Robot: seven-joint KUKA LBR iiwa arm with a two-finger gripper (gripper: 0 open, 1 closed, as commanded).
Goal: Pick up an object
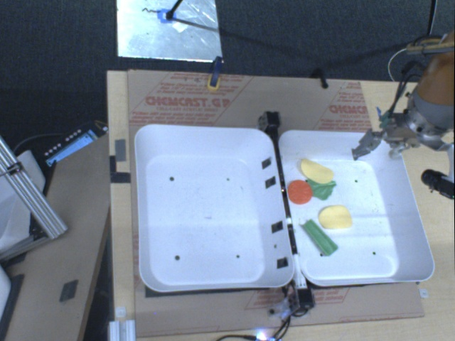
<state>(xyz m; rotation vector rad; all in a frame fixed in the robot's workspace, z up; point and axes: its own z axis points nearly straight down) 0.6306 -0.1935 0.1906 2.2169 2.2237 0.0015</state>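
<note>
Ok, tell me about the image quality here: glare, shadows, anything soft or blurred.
Camera view: lighting is even and bright; the silver sheet at top shows mottled glare; the right bin looks washed out, with faint soft shadows beside the green stick and yellow piece; the gripper looks slightly soft, so its fingers are hard to read.

The bench [121,212] bears a printed cardboard sheet [192,98] under two white bins [206,137].

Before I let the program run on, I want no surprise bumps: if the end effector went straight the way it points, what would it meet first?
Probably the yellow piece in the right bin, since the end effector points down-left toward it; depth is unclear.
</note>
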